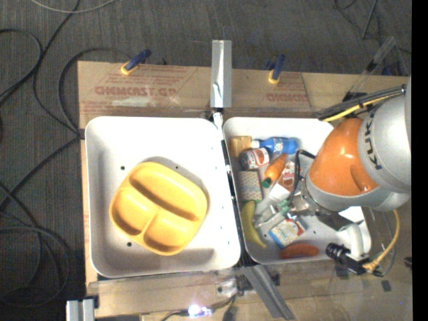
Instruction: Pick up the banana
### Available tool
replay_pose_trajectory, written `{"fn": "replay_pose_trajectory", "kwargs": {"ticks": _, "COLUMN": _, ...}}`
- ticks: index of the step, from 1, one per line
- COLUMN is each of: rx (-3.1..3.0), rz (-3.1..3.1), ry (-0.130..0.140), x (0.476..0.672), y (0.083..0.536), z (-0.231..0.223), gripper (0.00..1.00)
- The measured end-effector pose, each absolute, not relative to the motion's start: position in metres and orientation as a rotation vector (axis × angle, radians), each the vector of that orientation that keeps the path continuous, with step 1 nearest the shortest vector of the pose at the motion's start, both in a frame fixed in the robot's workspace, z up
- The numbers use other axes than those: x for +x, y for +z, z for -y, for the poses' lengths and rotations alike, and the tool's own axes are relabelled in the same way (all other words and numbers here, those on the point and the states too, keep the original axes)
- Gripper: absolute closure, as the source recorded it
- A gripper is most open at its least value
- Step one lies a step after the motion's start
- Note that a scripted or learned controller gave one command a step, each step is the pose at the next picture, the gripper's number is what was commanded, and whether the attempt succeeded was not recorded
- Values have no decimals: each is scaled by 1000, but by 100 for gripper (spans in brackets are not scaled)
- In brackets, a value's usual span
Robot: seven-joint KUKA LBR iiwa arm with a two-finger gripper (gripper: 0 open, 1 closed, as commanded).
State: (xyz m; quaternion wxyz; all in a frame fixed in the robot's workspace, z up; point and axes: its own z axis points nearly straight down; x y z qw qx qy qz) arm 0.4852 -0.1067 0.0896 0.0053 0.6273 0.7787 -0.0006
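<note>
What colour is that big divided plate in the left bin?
Yellow, plain with no pattern. The divided plate shows clearly in the camera view, inside the left bin.

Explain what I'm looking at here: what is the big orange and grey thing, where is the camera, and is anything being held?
The camera looks down from above on a bench with two white bins. The grey and orange shape on the right is a robot arm reaching into the right bin. Its hand hangs low over a pile of small groceries. The banana, which it should pick up, lies along that bin's left wall, apparently untouched. I cannot tell whether the hand grips anything. The left bin holds a yellow divided plate.
</note>
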Motion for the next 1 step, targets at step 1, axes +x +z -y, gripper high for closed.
{"fn": "replay_pose_trajectory", "kwargs": {"ticks": 1, "rx": 2003, "rz": -2421, "ry": -5, "x": 536, "y": 183, "z": 91, "gripper": 0}}
